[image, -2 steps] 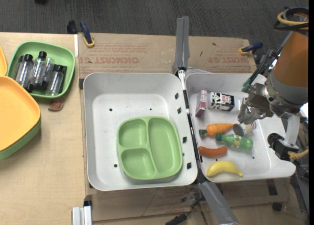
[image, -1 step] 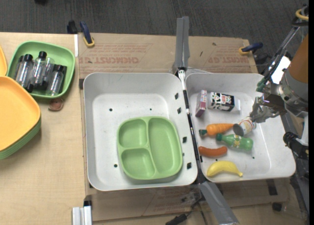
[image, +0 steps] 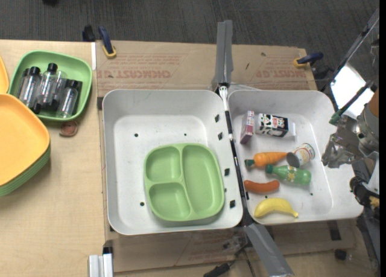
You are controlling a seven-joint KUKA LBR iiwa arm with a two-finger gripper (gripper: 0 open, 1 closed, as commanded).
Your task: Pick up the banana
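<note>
The yellow banana lies at the front of the right bin, curved, with its ends pointing left and right. Just behind it lies a red sausage. My gripper hangs over the right bin's right rim, well to the right of the banana and farther back, apart from it. Nothing shows in the gripper.
The right bin also holds a green bottle, a carrot, a small can, a milk carton and a pink box. A green divided plate sits in the left bin. Orange plates and a green tray of bottles stand far left.
</note>
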